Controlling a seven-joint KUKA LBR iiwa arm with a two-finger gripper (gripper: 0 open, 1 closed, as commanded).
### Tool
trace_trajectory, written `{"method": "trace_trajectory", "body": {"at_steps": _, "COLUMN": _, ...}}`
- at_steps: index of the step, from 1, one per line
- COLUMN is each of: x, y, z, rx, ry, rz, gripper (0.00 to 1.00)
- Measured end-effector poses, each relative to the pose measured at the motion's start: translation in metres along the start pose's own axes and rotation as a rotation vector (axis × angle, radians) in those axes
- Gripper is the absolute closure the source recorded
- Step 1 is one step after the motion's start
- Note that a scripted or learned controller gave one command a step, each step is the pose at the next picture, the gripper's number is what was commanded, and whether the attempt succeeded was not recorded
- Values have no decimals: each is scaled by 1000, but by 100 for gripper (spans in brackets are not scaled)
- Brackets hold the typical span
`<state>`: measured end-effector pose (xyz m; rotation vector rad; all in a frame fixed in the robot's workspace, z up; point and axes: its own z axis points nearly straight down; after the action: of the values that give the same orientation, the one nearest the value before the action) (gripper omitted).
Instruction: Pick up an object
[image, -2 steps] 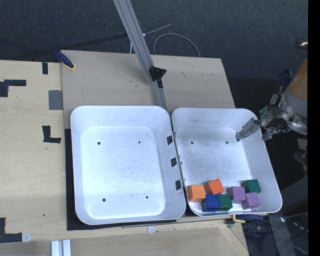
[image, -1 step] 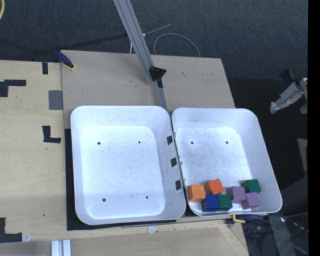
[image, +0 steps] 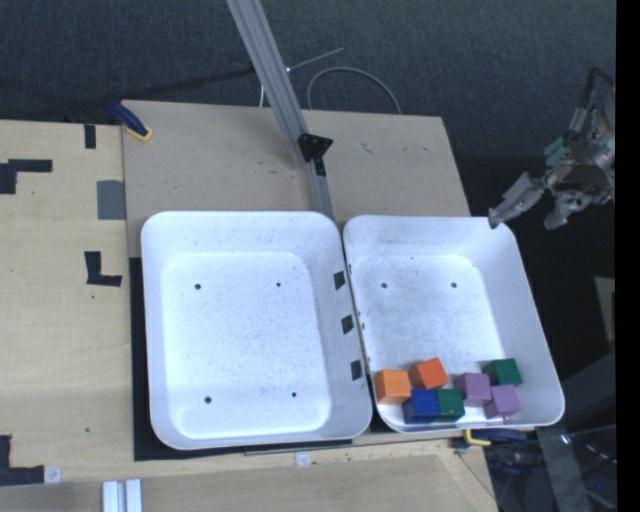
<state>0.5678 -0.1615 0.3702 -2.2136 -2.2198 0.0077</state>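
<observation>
Gripper (image: 540, 200): off past the far right corner of the right bin (image: 520, 290), above the dark floor area, well apart from the blocks; jaws spread wide, nothing between them.
Blocks: bunched in the near end of the right bin, against the front wall. Two orange blocks (image: 412, 380) to the left, blue block (image: 424, 404) and green block (image: 450, 403) in front of them, two purple blocks (image: 490, 393) further right, a darker green block (image: 503, 372) at the back right.
Left bin (image: 240, 250): bare white floor with a few dark dots.
Likely handling: small cubes, probably light and stiff, foam or wood by the look; flat faces should sit well under a pinch, no sign of anything fragile.
Where to take hold: across two opposite flat faces. Darker green block looks the best pick, standing a little free at the edge of the cluster; blue and green ones touch neighbours, little room for jaws to slip down.
Risk: neighbours nudged, or a cube pushed against the bin wall instead of pinched.
Worktop (image: 200, 160): plain brown board, bins side by side on it.
</observation>
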Motion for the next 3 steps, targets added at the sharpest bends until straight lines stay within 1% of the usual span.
{"method": "trace_trajectory", "body": {"at_steps": 1, "x": 114, "y": -22, "z": 53, "rx": -2, "ry": 1, "rz": -5, "gripper": 0}}
{"method": "trace_trajectory", "body": {"at_steps": 2, "x": -17, "y": -64, "z": 89, "rx": -4, "ry": -5, "rz": 11, "gripper": 0}}
{"method": "trace_trajectory", "body": {"at_steps": 3, "x": 26, "y": -66, "z": -153, "rx": -17, "ry": -4, "rz": 0, "gripper": 0}}
